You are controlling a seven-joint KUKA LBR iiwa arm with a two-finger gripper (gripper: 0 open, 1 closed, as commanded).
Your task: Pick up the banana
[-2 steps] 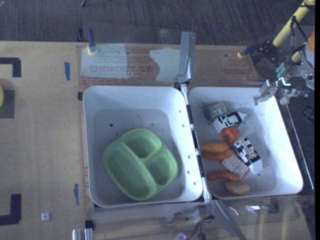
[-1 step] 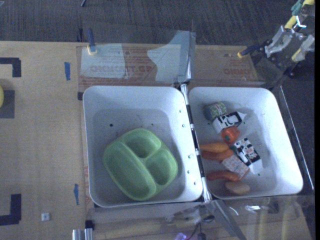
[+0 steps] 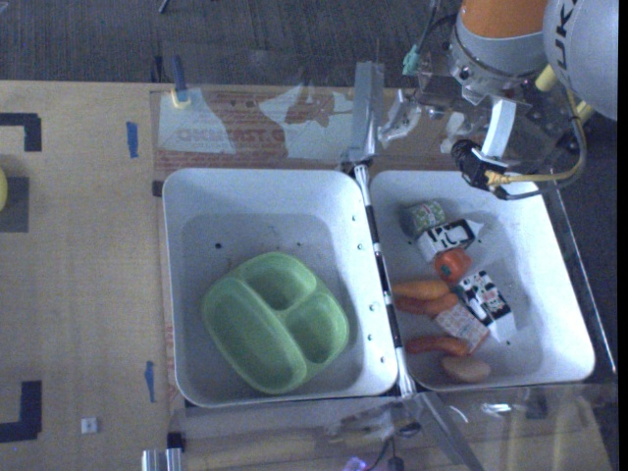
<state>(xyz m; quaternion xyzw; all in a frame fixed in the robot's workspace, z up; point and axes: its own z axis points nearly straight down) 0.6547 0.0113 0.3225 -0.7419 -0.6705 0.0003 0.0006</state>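
Grey arm point(image 3: 597, 27) by the right bin point(image 3: 549, 263)
Gripper point(image 3: 407, 121) blurry, so can't tell if open or shut; yellow thing point(image 3: 3, 190) cut off far left

Green tray point(image 3: 257, 346) matt plastic; left bin point(image 3: 245, 204) smooth white plastic; bench point(image 3: 78, 273) pale wood.

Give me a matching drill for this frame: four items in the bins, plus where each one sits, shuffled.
Things:
1. green tray
2. carrot
3. pale lump
4. small green roll

Places:
a. near end of the right bin
b. left bin
c. far end of the right bin
d. right bin, halfway along, beside the wall next to the left bin

Pairs: 1-b, 2-d, 3-a, 4-c
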